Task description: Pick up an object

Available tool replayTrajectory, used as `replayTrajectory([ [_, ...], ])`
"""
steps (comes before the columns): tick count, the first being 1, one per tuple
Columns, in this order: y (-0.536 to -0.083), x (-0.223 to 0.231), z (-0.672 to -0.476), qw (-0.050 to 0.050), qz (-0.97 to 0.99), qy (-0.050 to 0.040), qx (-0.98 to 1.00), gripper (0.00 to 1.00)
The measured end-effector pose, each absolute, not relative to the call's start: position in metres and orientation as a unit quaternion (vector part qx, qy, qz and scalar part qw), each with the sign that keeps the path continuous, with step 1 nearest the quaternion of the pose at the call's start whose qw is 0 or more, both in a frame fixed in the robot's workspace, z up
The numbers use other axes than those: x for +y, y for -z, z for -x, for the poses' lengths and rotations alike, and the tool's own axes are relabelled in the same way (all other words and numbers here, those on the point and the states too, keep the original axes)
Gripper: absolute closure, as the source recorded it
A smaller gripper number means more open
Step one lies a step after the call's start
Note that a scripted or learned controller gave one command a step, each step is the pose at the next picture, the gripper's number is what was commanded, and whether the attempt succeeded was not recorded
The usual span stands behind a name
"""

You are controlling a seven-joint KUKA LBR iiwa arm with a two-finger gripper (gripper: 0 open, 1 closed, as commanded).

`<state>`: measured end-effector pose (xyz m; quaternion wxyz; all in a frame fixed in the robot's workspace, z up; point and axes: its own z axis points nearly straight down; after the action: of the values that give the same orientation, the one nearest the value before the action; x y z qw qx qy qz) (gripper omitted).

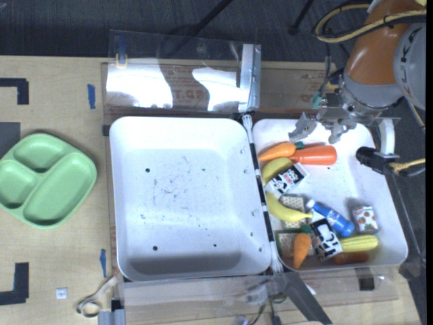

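Note:
My gripper (316, 130) hangs over the far end of the right bin (379, 181), with its two fingers spread open and nothing between them. Just below it lie an orange carrot (314, 155) and an orange piece (276, 150) beside it. Toward the bin's middle sit a yellow banana (284, 210) and a black-and-white tagged item (289, 178). Nearer the front are a blue bottle (333, 220), a small white-and-red box (365, 218), another carrot (301, 248) and a yellow piece (362, 242).
The left bin (183, 195) lies beside the right one. A green divided plate (44, 179) rests on the bench at far left. A clear plastic panel (183, 80) stands behind the left bin. Cables and the arm's orange band (379, 53) occupy the upper right.

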<state>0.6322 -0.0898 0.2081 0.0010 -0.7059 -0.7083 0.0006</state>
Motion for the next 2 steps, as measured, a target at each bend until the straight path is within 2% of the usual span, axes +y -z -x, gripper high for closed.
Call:
replayTrajectory([
  [1, -0.144, -0.165, -0.629, 0.001, 0.685, -0.0006, -0.729, 0.0],
  [2, -0.093, -0.197, -0.651, -0.001, 0.744, 0.0018, -0.668, 0.0],
])
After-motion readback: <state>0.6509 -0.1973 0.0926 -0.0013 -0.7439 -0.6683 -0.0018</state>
